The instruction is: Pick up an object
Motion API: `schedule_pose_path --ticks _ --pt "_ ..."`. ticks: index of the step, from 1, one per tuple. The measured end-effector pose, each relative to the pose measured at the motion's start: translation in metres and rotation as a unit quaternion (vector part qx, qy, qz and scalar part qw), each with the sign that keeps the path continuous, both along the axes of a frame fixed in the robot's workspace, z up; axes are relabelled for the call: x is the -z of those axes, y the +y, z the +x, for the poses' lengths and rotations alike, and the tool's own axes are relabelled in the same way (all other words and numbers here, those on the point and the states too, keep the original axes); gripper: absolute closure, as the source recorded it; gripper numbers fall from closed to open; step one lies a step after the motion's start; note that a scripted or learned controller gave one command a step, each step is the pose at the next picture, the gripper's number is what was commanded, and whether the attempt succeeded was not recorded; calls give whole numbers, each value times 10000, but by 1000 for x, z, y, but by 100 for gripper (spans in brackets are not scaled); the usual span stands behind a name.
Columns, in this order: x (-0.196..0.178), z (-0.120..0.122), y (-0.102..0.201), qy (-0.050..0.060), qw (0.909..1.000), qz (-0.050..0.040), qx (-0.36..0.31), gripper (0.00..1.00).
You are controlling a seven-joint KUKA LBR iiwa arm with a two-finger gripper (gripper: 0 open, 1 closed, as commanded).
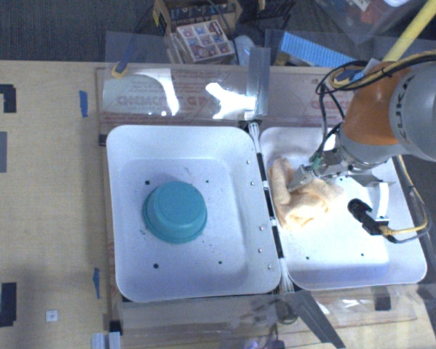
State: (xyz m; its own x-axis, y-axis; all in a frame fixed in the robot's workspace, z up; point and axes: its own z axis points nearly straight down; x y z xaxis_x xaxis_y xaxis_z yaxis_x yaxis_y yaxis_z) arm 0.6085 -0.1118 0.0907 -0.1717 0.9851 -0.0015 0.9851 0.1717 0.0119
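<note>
Gripper low in right bin touching tan soft object, finger state unclear, teal bowl in left bin

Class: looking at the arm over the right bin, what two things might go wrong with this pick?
1. The gripper sits at the edge of the soft tan object, so it may slip free.
2. That object lies against the right bin's left wall, which could block a finger.
</note>
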Motion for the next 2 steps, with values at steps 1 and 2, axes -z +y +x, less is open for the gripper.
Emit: schedule_pose_path --ticks 1,2 --pt "-11 1 -3 -29 10000 1 30 100" --pt "-158 13 46 52 9999 -7 109 100"
